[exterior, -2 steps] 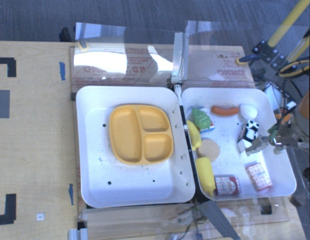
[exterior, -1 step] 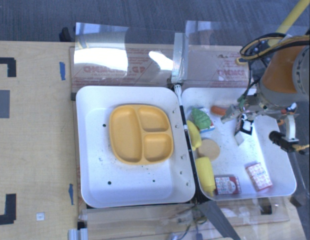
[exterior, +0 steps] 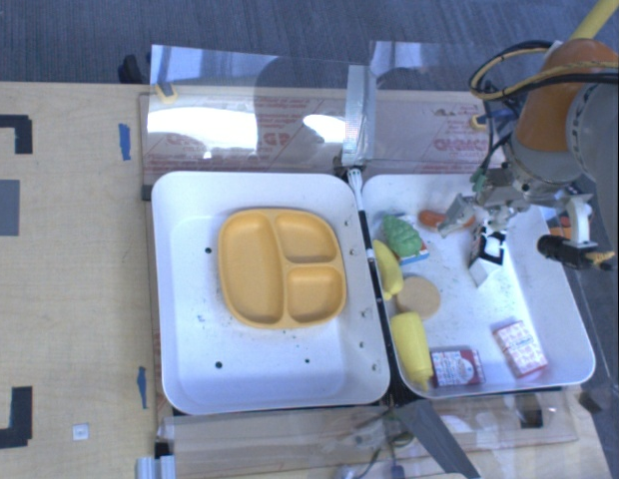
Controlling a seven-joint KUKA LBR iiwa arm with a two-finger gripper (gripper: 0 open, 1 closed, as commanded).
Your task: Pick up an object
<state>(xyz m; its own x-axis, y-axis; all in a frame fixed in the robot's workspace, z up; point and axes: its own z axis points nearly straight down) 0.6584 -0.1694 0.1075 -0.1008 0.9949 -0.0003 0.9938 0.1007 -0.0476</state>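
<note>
The arm (exterior: 574, 118) is cut off by the right edge of the view, above the right bin (exterior: 574, 312). Its gripper (exterior: 479, 223) hangs over the far part of that bin, and the metal parts hide the fingers, so their spacing cannot be made out. A small orange object (exterior: 432, 218) just left of the gripper is partly covered by it and too small to identify. Print on the two red-and-white packets (exterior: 454, 367) (exterior: 519, 348) near the bin's front edge is too blurred to read.

Red print on clear panels (exterior: 290, 133) behind bins: blurred, unreadable.
</note>
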